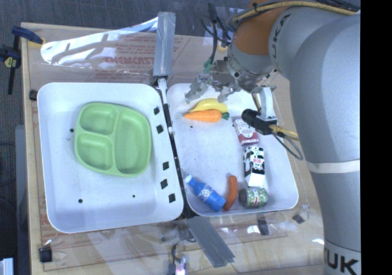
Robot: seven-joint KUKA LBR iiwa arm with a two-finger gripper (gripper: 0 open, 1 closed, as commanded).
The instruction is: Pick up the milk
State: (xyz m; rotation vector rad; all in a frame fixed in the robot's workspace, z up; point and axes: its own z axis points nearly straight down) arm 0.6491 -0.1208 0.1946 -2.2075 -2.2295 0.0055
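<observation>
The milk (254, 166) is a small white carton with black cow patches. It lies lengthwise near the right wall of the right bin (202, 151). My gripper (209, 90) hangs over the bin's far end, just above a yellow fruit (208, 105) and an orange carrot (203, 116). It is well away from the milk, toward the far left of it. Its fingers stand apart and open, with nothing between them.
A red-labelled pack (247, 131) lies just beyond the milk and a green can (253, 196) just in front of it. A sausage (232, 191) and a blue bottle (204, 193) lie at the near edge. The left bin (55, 200) holds a green divided plate (114, 139).
</observation>
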